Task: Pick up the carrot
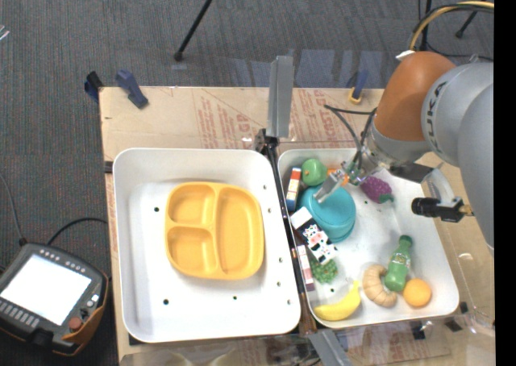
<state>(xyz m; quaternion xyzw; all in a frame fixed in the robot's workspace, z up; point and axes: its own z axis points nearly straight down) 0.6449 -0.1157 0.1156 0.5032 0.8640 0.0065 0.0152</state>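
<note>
The carrot (295,176) is most likely the small orange-red piece lying against the left wall of the right bin (448,276), just up and left of the teal bowl (337,213). It is too small to identify with certainty. Its long axis is running roughly along that wall, towards and away from the camera. Which end is the tip cannot be made out. A green fruit (314,171) is sitting just beside it, between it and the bowl's far rim, and a blue piece (290,196) is lying at its near end, left of the bowl.

The tool (332,187) is hanging over the bowl's upper-left rim, angling down and to the left, near the carrot but apart from it. Nothing is showing in its grip, and whether it is set wide or narrow cannot be told from this slant.

The step in hand is judged to be the approach, with the pick not yet made. The next move is calling for a short shift left of the bowl, past the green fruit. The tool would then need turning so it closes across the carrot's short width rather than along its length. The wall and the crowding fruit are leaving little room, so a clean descent is looking tight.

Purple grapes (376,189) are resting right of the bowl, and a cow-patterned carton (319,243) is lying just below it.
</note>
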